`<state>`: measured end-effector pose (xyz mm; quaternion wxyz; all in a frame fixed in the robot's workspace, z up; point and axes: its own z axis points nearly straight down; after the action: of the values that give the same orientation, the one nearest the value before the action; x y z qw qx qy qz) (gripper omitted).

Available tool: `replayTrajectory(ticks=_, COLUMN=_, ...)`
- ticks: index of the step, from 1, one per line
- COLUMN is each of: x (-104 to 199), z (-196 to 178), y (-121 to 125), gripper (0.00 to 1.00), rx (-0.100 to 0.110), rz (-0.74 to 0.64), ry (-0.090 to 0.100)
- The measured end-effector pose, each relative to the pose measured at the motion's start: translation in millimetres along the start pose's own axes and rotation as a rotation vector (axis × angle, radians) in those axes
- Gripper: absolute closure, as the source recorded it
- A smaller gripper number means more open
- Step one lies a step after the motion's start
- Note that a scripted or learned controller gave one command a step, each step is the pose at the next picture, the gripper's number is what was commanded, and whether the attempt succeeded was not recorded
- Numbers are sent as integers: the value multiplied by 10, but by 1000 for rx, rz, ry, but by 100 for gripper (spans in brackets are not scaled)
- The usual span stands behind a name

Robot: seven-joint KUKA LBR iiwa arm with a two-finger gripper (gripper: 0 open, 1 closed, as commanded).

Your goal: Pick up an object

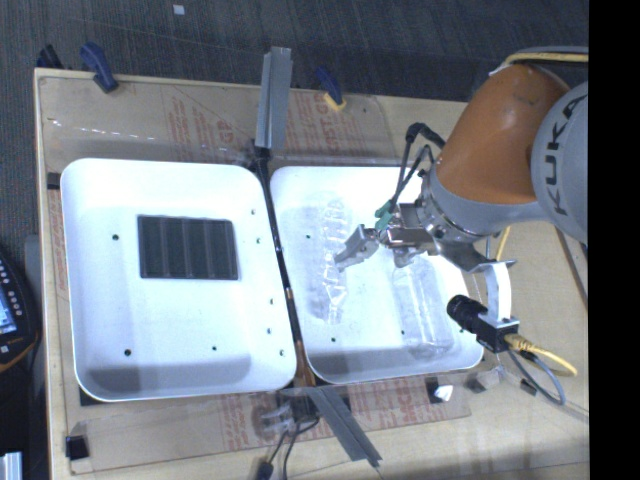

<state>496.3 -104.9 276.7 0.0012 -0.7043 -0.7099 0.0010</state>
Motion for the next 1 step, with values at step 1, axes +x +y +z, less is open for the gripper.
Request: replayTrajectory(ticks=1, x=-138, z=524, y=17, gripper=0, rx=1, rz=107, ry=0)
